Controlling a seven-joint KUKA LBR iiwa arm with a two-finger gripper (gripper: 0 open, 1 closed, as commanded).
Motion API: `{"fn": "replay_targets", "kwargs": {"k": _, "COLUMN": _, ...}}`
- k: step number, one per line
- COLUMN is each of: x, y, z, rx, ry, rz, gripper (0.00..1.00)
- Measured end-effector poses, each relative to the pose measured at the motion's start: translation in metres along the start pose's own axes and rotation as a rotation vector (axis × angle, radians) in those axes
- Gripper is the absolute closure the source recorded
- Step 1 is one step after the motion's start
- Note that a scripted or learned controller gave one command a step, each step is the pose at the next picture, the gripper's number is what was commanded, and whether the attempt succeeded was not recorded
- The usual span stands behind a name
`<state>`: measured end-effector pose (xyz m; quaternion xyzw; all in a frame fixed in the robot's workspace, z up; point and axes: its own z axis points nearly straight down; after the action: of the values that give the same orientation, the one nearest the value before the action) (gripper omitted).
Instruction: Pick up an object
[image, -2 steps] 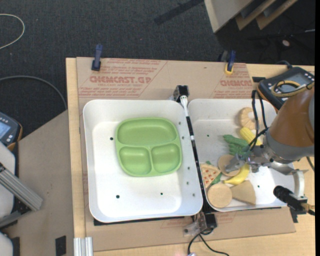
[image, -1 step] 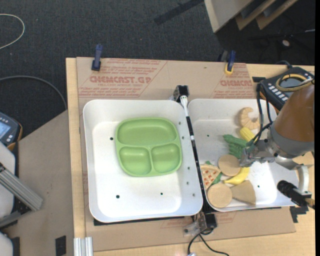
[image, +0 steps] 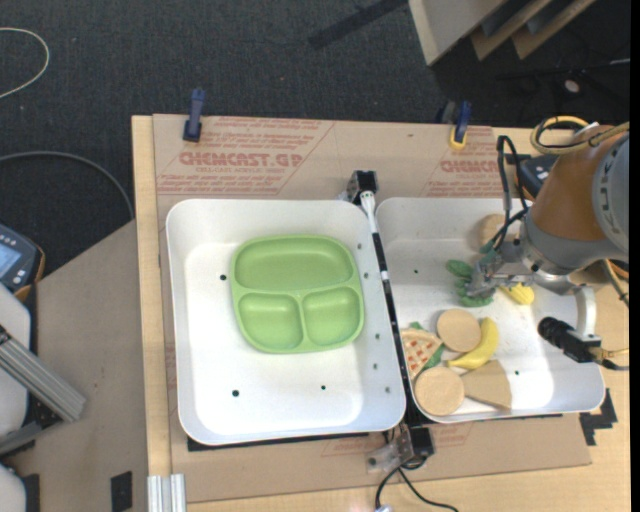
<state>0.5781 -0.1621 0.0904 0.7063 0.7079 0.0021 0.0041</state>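
Objects lie in the right bin (image: 560, 395). The largest thing, a green divided plate (image: 297, 293), sits in the left bin (image: 200, 330), well to the left of the fingers. The gripper (image: 487, 278) is just above a green toy (image: 470, 285), touching or nearly so; whether the fingers are open or closed I cannot tell. Below the fingers lie round tan discs (image: 459, 329), a banana (image: 483, 346) and a pizza slice (image: 420, 350).

Grey arm (image: 612, 205), orange wrist band
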Motion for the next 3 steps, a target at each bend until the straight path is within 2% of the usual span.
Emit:
{"fn": "replay_targets", "kwargs": {"k": 1, "x": -0.066, "y": 0.058, "z": -0.115, "rx": -0.009, "ry": -0.008, "rz": 0.003, "gripper": 1.0}}
{"fn": "replay_targets", "kwargs": {"k": 2, "x": 0.026, "y": 0.088, "z": -0.002, "rx": 0.017, "ry": 0.01, "rz": -0.006, "gripper": 1.0}}
{"fn": "replay_targets", "kwargs": {"k": 3, "x": -0.041, "y": 0.091, "z": -0.124, "rx": -0.006, "ry": -0.006, "rz": 0.006, "gripper": 1.0}}
